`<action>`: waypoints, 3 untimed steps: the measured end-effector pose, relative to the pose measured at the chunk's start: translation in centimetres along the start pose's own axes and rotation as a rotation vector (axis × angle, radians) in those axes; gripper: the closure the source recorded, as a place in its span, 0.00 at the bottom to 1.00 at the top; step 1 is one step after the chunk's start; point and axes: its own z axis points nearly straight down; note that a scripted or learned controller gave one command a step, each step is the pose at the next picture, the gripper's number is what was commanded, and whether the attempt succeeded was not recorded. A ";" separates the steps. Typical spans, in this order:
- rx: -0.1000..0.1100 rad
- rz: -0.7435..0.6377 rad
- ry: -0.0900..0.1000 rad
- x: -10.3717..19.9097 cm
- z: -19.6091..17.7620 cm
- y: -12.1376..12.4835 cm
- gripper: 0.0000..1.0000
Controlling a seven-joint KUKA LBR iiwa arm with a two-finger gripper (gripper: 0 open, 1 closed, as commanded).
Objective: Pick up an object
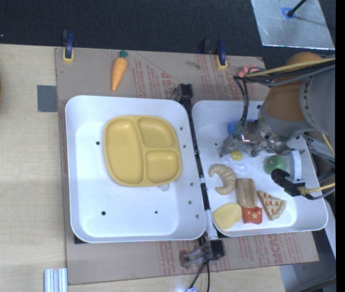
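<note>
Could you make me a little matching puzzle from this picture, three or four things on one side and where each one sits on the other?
Things:
1. yellow divided plate
2. toy carrot
3. croissant
4. pizza slice

Places:
A. on the brown board above the bins, outside both
B. near the right bin's lower right corner
C. in the left bin
D. in the right bin, close to its left wall

Pairs: 1-C, 2-A, 3-D, 4-B
</note>
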 end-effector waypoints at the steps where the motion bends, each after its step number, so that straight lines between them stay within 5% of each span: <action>1: -0.007 -0.001 -0.003 -0.3 -1.3 0.3 1.00; 2: -0.004 -0.001 -0.003 -0.3 -1.1 0.2 0.00; 3: 0.000 -0.001 -0.001 -0.8 0.0 4.9 0.00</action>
